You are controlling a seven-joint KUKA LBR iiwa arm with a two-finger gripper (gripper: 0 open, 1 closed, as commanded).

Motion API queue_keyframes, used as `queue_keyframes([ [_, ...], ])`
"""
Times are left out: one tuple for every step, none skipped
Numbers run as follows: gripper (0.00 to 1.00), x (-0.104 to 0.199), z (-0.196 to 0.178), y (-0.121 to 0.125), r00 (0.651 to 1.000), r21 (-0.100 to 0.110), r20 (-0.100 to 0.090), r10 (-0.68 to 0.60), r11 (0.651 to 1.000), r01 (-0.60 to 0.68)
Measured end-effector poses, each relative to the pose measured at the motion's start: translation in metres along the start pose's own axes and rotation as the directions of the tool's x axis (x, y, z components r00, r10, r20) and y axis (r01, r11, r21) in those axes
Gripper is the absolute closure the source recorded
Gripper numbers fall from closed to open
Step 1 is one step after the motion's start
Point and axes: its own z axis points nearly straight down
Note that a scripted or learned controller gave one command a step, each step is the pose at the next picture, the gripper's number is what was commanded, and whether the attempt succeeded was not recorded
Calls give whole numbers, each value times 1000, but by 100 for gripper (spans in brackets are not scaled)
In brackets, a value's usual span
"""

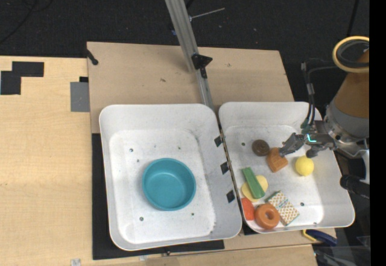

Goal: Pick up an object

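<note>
My gripper [302, 148] hangs over the right bin [329, 210], near its right side, with its fingers spread open and nothing between them. Its left finger [291, 145] is just above and to the right of an orange-brown block [277, 161]. A yellow ball [304, 166] lies just below the gripper. A dark brown ball [260, 147] sits left of the block. Toward the bin's front lie a green bar [254, 181] over a yellow piece [247, 192], an orange ring [266, 216] and a checkered pad [284, 207].
The left bin [120, 138] holds a teal bowl [169, 183]. A slanted metal rail [184, 23] rises behind the bins. Black clips [224, 167] sit on the wall between the bins. The arm's grey body [353, 117] stands at the right.
</note>
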Motion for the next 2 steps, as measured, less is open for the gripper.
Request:
queue_keyframes([
  [0, 0, 0, 0, 1000, 0, 0, 0, 1000, 0],
  [0, 3, 62, -3, 1000, 5, -1, 0, 1000, 0],
])
